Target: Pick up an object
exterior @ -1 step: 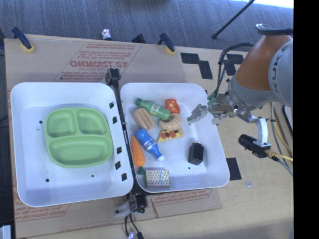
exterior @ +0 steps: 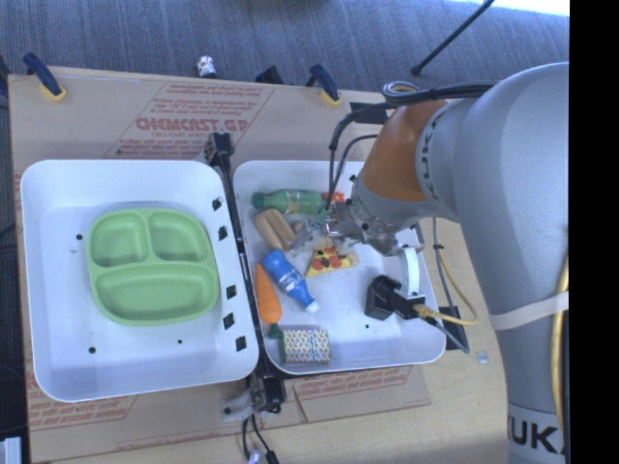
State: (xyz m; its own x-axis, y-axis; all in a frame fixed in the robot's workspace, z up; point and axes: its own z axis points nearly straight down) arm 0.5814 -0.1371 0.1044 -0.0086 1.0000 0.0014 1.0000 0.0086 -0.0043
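1. Right bin (exterior: 426, 341), near end: patterned block (exterior: 305, 344), carrot (exterior: 267, 298), blue bottle (exterior: 287, 278) all lying loose.
2. Pizza slice (exterior: 331, 259) just beside gripper (exterior: 327, 228), which is low in the bin; grip state: cannot tell.
3. Hot dog (exterior: 275, 228), green bottle (exterior: 288, 201) behind. Nothing lifted; pick judged pending.

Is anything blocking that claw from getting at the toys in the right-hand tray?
Nothing visible blocks it. The gripper is already down in the right bin, among the hot dog, green bottle and pizza slice. The toys lie crowded together, so neighbours may get nudged.
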